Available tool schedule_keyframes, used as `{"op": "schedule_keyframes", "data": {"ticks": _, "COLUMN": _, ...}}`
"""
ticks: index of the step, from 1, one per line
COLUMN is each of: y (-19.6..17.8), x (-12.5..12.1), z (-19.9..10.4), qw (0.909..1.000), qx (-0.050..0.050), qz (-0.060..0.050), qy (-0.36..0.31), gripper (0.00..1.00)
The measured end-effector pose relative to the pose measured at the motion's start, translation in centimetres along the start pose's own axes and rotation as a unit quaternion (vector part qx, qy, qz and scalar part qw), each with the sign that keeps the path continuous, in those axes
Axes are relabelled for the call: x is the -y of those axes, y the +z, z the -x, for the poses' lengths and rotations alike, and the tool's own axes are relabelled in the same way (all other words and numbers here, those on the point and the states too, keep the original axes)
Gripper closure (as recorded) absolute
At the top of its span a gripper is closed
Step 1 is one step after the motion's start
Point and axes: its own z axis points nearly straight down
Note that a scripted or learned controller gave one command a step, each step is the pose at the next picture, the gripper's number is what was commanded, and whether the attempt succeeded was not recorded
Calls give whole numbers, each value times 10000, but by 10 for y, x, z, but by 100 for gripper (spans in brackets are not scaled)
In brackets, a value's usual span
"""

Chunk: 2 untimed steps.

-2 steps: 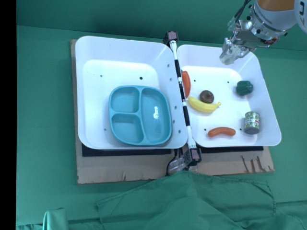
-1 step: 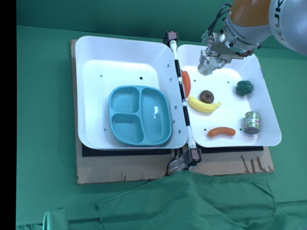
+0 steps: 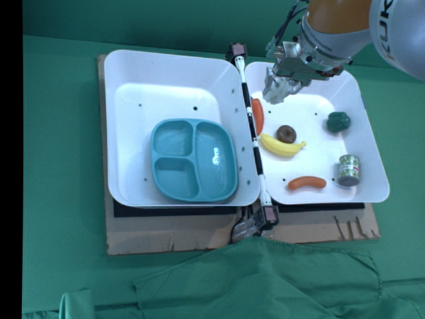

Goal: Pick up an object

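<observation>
Grey two-finger gripper point(image 3: 274, 93) hangs over the far left part of the right shallow white plastic bin point(image 3: 372, 153), fingers pointing down. Whether they are parted or closed cannot be told at this angle; nothing visible between them. Above it, the silver wrist block, then the orange band of the arm point(image 3: 339, 5) entering from the upper right.

Just near and left of the fingertips: a slim red-orange pepper-like piece point(image 3: 257, 115) lying lengthwise along the bin's left wall. Near of the gripper, a small round brown doughnut-shaped item point(image 3: 286, 133), touching or just beside a yellow plastic banana point(image 3: 281, 145) that lies across the bin floor. Further near, an orange-red sausage-shaped piece point(image 3: 307, 183). At the right side, a dark green lumpy vegetable piece point(image 3: 338, 121), and near of it a small upright tin can with a green label point(image 3: 348, 170).

Left white bin point(image 3: 126, 78): holds one teal three-compartment plastic plate point(image 3: 193, 160), toward its near right. Bins sit side by side on a brown cardboard sheet point(image 3: 172, 238) over green cloth point(image 3: 60, 178).
</observation>
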Motion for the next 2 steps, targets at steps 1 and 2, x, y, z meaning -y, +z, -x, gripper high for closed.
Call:
{"op": "schedule_keyframes", "data": {"ticks": 1, "y": 2, "x": 29, "z": -33, "qw": 10000, "qx": -3, "qz": -15, "qy": 1, "gripper": 100}}
{"op": "schedule_keyframes", "data": {"ticks": 2, "y": 5, "x": -21, "z": -44, "qw": 10000, "qx": 5, "qz": 4, "qy": 3, "gripper": 100}}
